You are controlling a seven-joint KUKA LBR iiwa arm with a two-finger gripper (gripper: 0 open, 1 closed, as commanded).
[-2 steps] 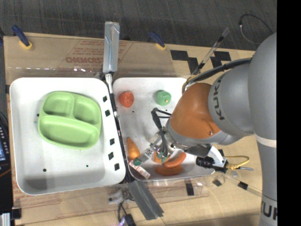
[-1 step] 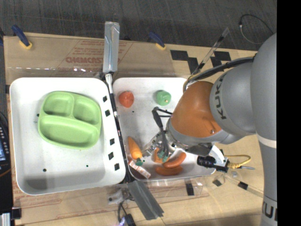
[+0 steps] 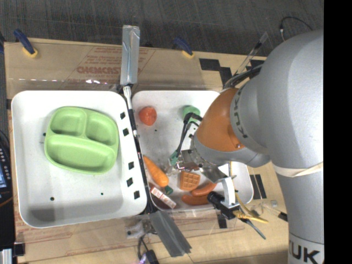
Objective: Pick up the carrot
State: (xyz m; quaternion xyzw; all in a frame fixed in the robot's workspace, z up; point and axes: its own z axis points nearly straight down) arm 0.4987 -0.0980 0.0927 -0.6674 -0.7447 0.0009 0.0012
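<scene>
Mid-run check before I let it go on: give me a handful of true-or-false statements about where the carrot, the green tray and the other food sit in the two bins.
1. The orange carrot lies in the right white bin, near the divider. True.
2. The green sectioned plastic tray shares the carrot's bin. False: it sits in the left white bin.
3. The round red tomato touches the carrot. False: they lie apart.
4. A small tan waffle lies right of the carrot. True.

tray point(image 3: 82, 139) in left bin point(image 3: 27, 164), carrot point(image 3: 156, 172) in right bin point(image 3: 165, 100)
</scene>
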